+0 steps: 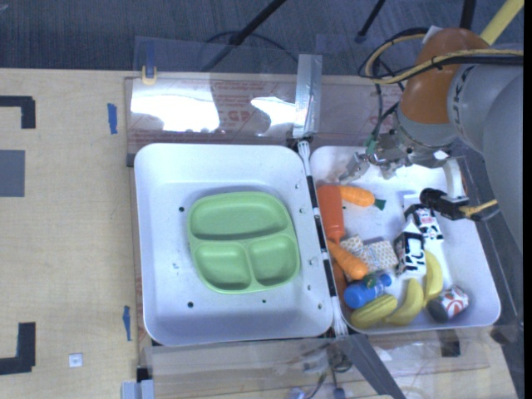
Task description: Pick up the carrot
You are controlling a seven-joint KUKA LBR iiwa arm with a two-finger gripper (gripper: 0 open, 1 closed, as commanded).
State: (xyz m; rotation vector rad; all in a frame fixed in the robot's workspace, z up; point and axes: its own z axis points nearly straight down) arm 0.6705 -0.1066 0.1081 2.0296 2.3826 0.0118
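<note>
The carrot (357,195) lies in the right bin (486,293), near that bin's upper left corner, a short orange body with a small green tip at its right end; its long axis runs roughly left to right across the view, tilted slightly downward toward the green end. The gripper (378,158) hangs just above and a little to the right of it in the view, near the bin's far rim, so in my judgement the coming move turns on a short travel down and slightly left in the view, with the fingers set across the carrot's width. How far the claw stands open I cannot tell, since the metal parts at the wrist blur together against the white bin; nothing is seen between them. Just left of the carrot a long orange-red piece (331,210) lies along the bin's left wall, close enough that it could get in the way of a finger. Below that a second orange carrot-like piece (349,261) slants toward a checkered item (378,253), then a blue toy (366,290), two bananas (407,296), a black-and-white cow-patterned toy (413,243), and a red-and-white ball (450,304) in the lower right corner. The left bin (166,306) holds a green divided plate (243,241), whose three compartments carry nothing.
</note>
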